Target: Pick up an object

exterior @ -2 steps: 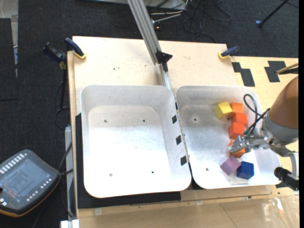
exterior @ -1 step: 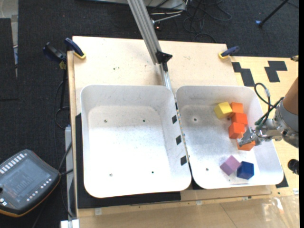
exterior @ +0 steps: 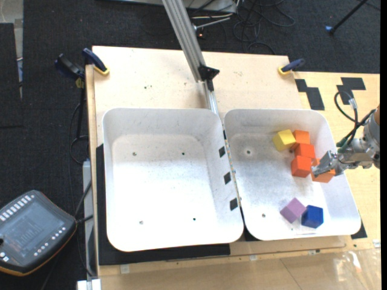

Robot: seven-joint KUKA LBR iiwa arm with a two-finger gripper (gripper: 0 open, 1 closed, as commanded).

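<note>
In the right bin (exterior: 260, 222), the pincer (exterior: 325, 170) pinches an orange block (exterior: 325, 175).

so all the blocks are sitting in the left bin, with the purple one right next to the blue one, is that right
Not quite: the blocks are in the right bin, not the left one. The camera view shows the yellow block and the orange blocks there, and, as you said, the purple block right next to the blue block.
</note>
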